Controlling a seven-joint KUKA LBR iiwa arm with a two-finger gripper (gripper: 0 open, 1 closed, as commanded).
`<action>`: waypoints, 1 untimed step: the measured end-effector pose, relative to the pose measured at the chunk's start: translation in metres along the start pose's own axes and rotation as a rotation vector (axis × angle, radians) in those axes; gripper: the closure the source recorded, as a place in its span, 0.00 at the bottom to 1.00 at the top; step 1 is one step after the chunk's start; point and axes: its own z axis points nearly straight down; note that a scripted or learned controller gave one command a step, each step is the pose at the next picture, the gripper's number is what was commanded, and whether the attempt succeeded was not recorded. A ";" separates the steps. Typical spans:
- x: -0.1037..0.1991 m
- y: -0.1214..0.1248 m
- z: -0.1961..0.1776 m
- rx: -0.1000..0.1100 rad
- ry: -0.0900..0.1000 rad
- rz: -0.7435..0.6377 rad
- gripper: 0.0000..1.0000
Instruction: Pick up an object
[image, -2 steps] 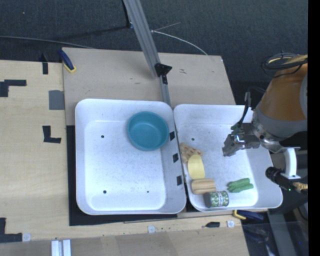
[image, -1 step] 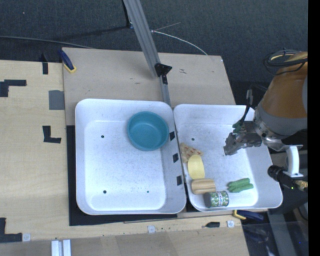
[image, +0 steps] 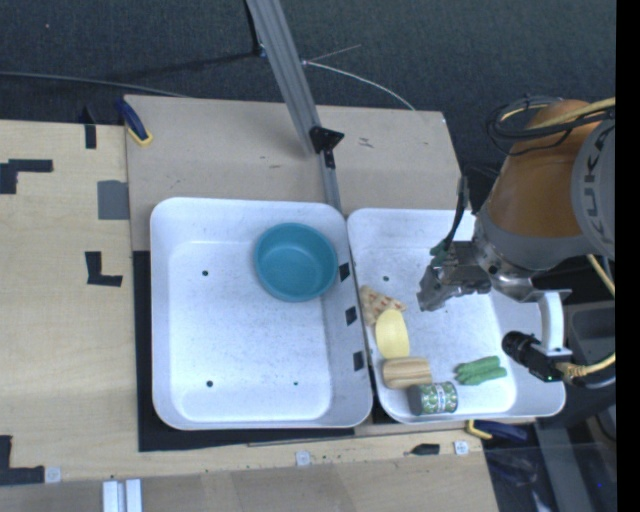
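The pincer (image: 437, 292) hangs over the middle of the right bin (image: 400, 232), pointing down toward its floor; whether its tips are spread or pressed together cannot be told from this angle, and nothing is seen between them. Just to its left lie a small tan patterned piece (image: 377, 299) and, below that, a yellow banana-like object (image: 392, 332); beneath the yellow one sits a tan wooden cylinder (image: 406, 372) on its side, touching or nearly touching it; next to that, at the bin's near edge, lies a small green-speckled can (image: 436, 399); a green pod-shaped toy (image: 479, 371) rests to the right of the can, apart from it. The left bin (image: 200, 330) holds a blue bowl (image: 295, 261), upright, near its upper right corner; both bins stand on the pale wooden surface (image: 60, 330).
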 end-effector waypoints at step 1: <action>0.054 0.000 -0.004 0.000 0.000 -0.001 1.00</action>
